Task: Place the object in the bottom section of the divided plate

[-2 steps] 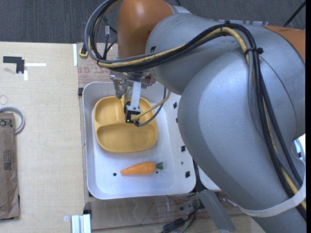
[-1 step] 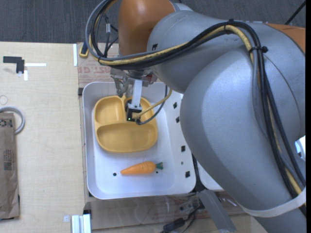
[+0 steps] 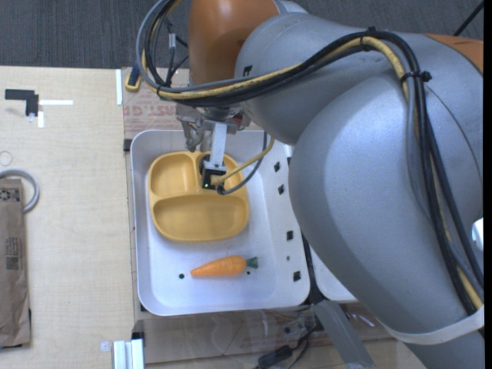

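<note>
The gripper hangs over the far half of one yellow plate, and I cannot tell whether it is open or closed. One carrot lies nearer the camera, just off the plate, on the bin floor.

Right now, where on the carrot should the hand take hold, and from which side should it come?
I would grip the carrot at its thick orange middle, from straight above, closing across its width. It lies flat in the bin, lengthwise left to right, with bare floor along both long sides.
</note>
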You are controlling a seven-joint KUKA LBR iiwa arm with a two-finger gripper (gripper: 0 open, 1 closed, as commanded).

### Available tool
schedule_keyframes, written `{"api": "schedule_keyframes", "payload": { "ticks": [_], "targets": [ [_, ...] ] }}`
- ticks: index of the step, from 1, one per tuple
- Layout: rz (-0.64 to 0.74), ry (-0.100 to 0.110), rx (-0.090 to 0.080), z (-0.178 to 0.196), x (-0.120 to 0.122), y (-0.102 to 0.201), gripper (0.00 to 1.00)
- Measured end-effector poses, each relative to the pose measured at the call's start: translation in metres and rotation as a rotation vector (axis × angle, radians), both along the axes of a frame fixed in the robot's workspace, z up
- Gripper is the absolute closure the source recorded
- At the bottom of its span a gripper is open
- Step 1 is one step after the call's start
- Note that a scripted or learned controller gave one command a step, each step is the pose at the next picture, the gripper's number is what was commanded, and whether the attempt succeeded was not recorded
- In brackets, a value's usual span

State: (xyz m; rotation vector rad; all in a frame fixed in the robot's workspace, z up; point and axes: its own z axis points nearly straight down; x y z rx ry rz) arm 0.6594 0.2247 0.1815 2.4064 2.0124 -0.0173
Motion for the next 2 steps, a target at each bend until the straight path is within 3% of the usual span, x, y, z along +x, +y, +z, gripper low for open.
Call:
{"api": "schedule_keyframes", "payload": {
  "ticks": [2],
  "targets": [
    [0.002, 0.002, -0.004, 0.0176, 0.0004, -0.0013, 1.0]
  ]
}}
